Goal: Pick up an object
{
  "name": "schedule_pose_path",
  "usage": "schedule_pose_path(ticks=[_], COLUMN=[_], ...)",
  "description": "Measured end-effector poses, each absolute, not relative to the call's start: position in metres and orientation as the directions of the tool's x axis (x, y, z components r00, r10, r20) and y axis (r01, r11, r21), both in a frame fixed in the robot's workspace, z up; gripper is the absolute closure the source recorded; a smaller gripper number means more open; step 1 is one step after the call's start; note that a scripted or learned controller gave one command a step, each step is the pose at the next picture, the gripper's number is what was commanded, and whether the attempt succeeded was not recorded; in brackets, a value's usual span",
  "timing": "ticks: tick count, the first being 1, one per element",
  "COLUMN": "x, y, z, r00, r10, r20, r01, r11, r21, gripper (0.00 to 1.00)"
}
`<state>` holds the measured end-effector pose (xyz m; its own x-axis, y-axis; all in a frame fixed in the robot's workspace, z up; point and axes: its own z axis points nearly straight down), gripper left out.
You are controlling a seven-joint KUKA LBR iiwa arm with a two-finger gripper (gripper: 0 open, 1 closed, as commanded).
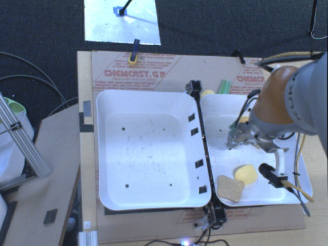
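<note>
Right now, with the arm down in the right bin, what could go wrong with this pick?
The gripper sits low over bare floor of the right bin, apart from the yellow piece and the tan slice, so it may close on nothing. Those two objects touch each other near the bin's front edge; reaching for one could nudge the other. The black divider lies close to the gripper's left, so a sideways move might strike it.

We see dark carpet [46, 19] around a board [154, 68] printed with red lettering. At twelve o'clock lies a shiny metal sheet [120, 14]; black cables [31, 70] curve at nine o'clock, beside a tan table [56, 152] and slanted metal rails [20, 137].
</note>
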<state>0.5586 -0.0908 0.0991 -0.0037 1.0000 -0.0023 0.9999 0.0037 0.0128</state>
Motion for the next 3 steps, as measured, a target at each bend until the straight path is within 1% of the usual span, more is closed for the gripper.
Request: schedule_pose_path(ticks=[1,2,3], x=[0.587,0.527,0.486], y=[-0.082,-0.087,0.01], z=[0.084,0.085,0.189], r00=[-0.005,0.001,-0.011], r10=[1.0,1.0,1.0], r20=[0.001,0.001,0.004], r01=[1.0,1.0,1.0], r11=[0.005,-0.001,0.011], r21=[0.003,-0.005,0.004], gripper=[1.0,1.0,1.0])
